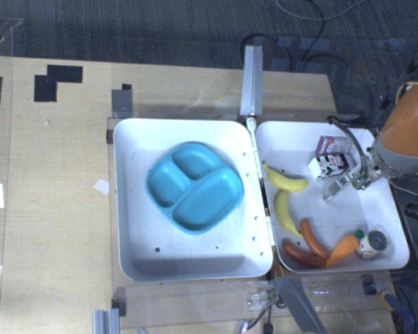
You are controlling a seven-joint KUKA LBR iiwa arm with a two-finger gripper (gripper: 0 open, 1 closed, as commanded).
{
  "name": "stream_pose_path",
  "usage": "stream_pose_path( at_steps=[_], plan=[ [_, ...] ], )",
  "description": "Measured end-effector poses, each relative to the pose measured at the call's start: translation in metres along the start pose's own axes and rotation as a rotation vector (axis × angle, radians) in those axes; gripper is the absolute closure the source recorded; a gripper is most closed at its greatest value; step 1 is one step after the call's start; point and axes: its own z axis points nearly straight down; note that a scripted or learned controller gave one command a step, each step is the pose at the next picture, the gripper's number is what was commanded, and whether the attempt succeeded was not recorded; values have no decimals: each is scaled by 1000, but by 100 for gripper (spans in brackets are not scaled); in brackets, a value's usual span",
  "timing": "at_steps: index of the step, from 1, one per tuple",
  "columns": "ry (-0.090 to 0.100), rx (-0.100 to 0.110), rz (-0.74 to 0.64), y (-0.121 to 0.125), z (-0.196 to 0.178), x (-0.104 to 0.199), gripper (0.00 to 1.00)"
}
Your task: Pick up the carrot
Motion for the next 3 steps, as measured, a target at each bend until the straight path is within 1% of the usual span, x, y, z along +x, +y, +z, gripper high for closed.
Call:
stream_pose_path(
  at_steps=[1, 2, 3],
  plan=[
    [0, -1, 72, -29, -1, 16, 0],
    [3, 5, 325, -15, -57, 9, 0],
    [1, 1, 323, -63, -1, 61, 0]
  ],
)
